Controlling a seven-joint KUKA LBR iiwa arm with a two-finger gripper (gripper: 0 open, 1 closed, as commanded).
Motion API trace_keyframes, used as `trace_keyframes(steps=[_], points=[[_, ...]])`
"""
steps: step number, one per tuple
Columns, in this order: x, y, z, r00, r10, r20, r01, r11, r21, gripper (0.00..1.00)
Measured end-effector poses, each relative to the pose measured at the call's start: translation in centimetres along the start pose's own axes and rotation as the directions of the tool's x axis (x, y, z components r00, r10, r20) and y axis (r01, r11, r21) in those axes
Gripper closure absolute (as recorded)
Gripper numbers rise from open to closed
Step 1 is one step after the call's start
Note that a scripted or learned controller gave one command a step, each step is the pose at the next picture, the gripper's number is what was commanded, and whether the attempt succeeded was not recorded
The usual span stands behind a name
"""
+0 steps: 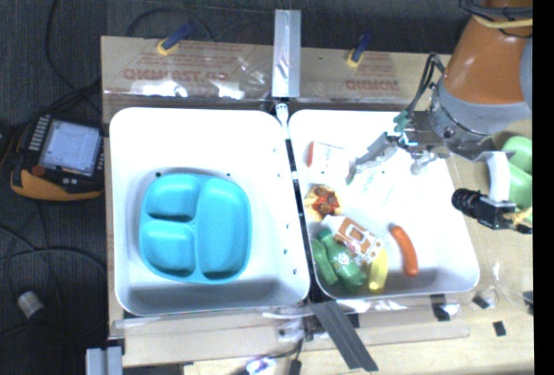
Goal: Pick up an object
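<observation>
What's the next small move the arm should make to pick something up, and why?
Probably lower the gripper toward the front of the right bin and over the orange sausage. The gripper hangs above bare bin floor with nothing between its fingers, while the sausage lies apart from the cluttered toy pile, so it looks the easiest grab.

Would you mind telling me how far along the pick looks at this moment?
Done: the arm has reached in over the right bin, and the gripper hangs above its upper part. In hand: nothing visible between the fingers. Left: the whole pick. The sausage, the green item and the other toys lie in the bin's lower part; the blue tray sits in the left bin.
</observation>
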State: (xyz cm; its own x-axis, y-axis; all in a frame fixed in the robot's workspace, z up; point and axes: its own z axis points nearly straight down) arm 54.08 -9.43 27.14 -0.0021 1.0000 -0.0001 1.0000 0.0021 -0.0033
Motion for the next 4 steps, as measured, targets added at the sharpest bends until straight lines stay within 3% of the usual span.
trace_keyframes(steps=[1, 2, 3, 4], points=[[-8.4, -4.0, 5.7, 0.992, 0.124, 0.0, -0.124, 0.992, 0.001, 0.0], [-11.0, -4.3, 16.8, 0.997, 0.073, -0.002, -0.073, 0.997, 0.0, 0.0], [-10.3, -5.4, 18.1, 0.999, -0.041, 0.008, 0.041, 0.999, -0.015, 0.0], [-10.2, -5.3, 17.2, 0.999, -0.042, 0.005, 0.042, 0.999, -0.015, 1.0]])
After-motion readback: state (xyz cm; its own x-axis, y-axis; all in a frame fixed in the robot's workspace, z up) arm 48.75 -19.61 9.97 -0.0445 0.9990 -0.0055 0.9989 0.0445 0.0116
